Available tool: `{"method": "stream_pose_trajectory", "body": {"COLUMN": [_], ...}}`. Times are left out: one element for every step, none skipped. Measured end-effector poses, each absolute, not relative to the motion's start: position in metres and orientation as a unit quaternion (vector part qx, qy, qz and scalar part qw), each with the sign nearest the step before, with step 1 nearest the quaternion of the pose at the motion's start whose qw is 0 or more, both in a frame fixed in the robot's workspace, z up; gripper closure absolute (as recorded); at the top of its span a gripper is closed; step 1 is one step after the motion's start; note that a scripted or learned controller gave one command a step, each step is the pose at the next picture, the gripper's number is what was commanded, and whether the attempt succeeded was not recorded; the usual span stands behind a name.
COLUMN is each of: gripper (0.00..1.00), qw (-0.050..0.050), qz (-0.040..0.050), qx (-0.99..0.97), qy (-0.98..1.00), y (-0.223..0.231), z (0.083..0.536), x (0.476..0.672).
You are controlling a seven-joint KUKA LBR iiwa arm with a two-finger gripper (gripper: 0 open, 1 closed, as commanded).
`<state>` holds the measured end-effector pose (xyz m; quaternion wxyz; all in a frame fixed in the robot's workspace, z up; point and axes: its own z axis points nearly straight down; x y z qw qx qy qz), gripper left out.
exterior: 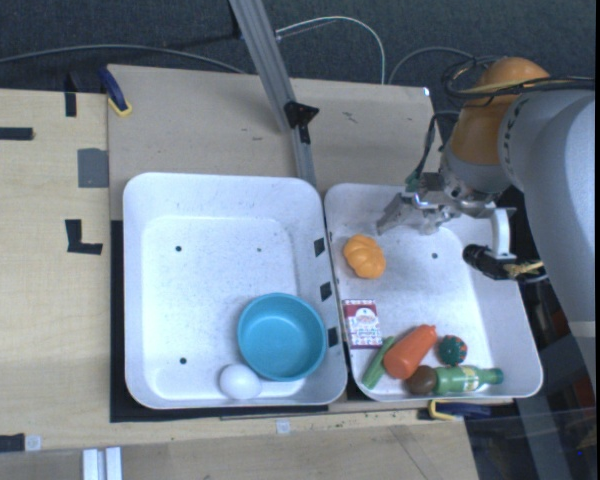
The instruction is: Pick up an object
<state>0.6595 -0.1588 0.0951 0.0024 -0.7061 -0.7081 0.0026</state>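
Just below and left of the metal pincer (405,214), the small lumpy orange plastic fruit (364,255) lies apart from it in the right shallow white bin (500,313). Whether the pincer is clenched cannot be told. From the right, the grey arm (555,178) bends down over that bin's upper part.

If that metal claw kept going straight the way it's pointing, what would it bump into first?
The gripper points down and toward the left in this view. Straight on, it would likely meet the orange pumpkin-like toy first, though its height above the right bin is hard to judge.
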Motion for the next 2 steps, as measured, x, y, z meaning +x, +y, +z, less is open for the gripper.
{"method": "stream_pose_trajectory", "body": {"gripper": [0.0,1.0], "qw": [0.001,0.0], "qz": [0.0016,0.0016], "qx": [-0.706,-0.706], "qy": [-0.708,-0.709], "y": [-0.158,-0.157], "z": [0.088,0.099], "x": [0.659,0.659]}}
